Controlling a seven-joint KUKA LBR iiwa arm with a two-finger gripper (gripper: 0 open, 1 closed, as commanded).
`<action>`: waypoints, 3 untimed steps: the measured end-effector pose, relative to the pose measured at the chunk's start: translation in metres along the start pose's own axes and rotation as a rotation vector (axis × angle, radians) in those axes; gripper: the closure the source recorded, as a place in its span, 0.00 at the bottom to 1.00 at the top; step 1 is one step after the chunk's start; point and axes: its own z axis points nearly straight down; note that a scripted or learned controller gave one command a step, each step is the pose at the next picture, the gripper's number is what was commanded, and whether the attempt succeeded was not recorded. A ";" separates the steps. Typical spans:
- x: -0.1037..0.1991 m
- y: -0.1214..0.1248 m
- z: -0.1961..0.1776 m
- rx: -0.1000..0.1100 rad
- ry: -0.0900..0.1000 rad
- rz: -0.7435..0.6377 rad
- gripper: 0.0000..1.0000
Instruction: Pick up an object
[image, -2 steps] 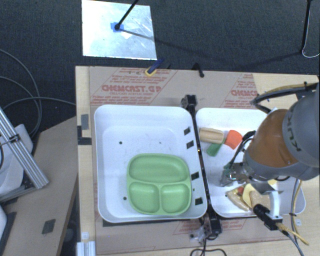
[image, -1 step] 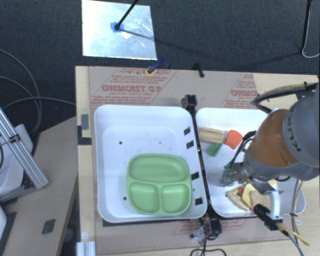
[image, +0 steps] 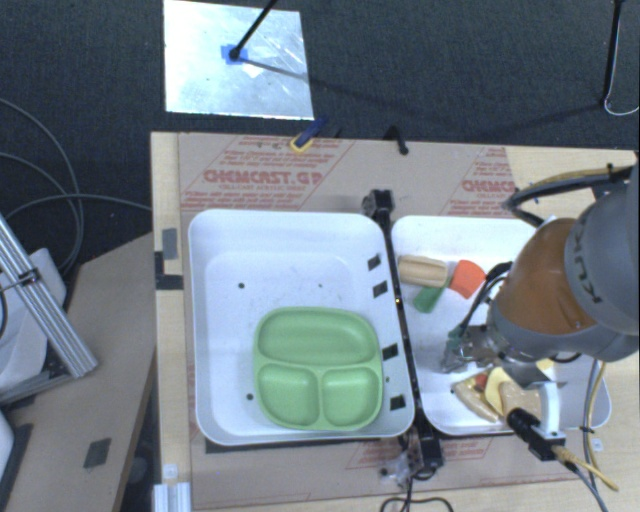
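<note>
Several small objects sit in the right bin (image: 520, 232): a wooden block (image: 424, 268) touching an orange piece (image: 467, 278), a green piece (image: 428, 298), tan items (image: 483, 397) near the front wall. Gripper (image: 466, 349) low between them; grip state can't tell, nothing visibly held. Best: centre over one isolated piece, descend straight. Left bin (image: 225, 250) holds a green divided tray (image: 318, 367).
</note>
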 end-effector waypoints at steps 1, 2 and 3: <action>0.000 0.000 0.000 0.000 0.000 0.000 1.00; -0.032 0.048 -0.001 -0.004 -0.003 -0.003 1.00; -0.130 0.070 -0.030 -0.006 -0.008 0.005 1.00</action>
